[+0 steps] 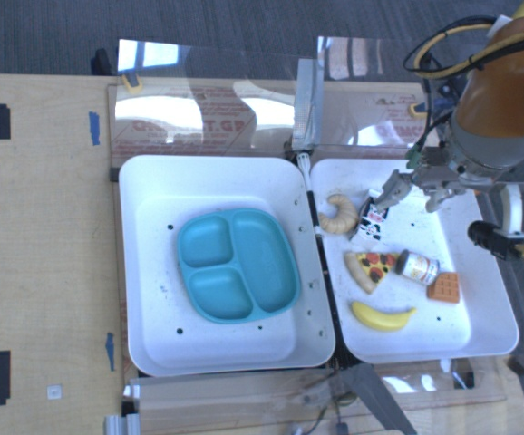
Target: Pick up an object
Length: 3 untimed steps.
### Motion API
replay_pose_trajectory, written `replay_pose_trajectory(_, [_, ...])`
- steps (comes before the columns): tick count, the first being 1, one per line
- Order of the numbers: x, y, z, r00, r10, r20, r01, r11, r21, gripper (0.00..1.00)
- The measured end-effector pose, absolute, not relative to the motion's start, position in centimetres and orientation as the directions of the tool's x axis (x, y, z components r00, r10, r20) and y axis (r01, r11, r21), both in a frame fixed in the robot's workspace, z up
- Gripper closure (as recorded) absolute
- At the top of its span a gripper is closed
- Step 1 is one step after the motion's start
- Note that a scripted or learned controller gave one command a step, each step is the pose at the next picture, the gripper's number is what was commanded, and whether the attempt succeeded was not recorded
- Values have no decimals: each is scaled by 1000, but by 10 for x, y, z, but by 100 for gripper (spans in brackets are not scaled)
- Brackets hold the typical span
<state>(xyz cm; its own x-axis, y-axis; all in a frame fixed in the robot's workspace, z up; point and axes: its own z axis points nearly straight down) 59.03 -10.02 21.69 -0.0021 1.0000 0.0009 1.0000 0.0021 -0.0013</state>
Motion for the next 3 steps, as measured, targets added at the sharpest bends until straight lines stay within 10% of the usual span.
replay_pose_trajectory(1, [590,-97,97,-1,1000,1,1000,1,-1,0])
replay_pose_trajectory(2, [591,-98,108,0,1000,0,1000,0,3,100])
replay_pose_trajectory(3, [629,-51,197,-6,1000,1,1000,6,8,100])
